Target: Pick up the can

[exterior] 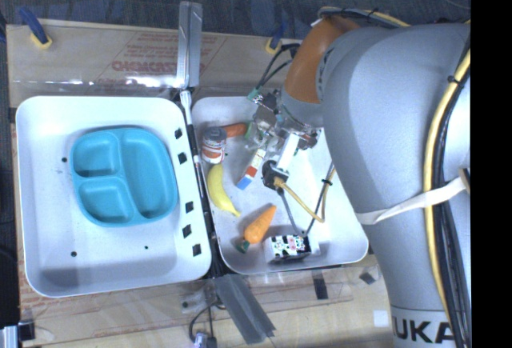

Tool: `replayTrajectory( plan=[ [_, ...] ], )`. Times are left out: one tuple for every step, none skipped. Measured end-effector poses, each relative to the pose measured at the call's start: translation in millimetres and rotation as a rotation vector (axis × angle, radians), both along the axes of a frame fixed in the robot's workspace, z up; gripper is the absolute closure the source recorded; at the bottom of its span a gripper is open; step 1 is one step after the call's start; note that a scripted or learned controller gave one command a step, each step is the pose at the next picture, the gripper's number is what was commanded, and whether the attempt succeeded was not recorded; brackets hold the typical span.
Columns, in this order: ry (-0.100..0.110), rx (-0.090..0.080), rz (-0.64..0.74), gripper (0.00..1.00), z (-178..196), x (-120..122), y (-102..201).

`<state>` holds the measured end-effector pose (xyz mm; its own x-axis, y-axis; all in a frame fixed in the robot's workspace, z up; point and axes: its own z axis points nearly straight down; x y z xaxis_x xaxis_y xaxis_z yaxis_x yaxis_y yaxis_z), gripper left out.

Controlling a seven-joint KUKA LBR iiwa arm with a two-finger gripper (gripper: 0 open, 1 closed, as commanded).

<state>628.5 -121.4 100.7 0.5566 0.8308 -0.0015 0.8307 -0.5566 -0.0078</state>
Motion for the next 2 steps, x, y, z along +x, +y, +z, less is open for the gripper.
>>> replayTrajectory(
  plan=[
    [-0.005,-0.001,0.085,1.0,53,9,-79],
    [-0.003,0.001,0.256,1.0,100,-14,-5]
  ],
)
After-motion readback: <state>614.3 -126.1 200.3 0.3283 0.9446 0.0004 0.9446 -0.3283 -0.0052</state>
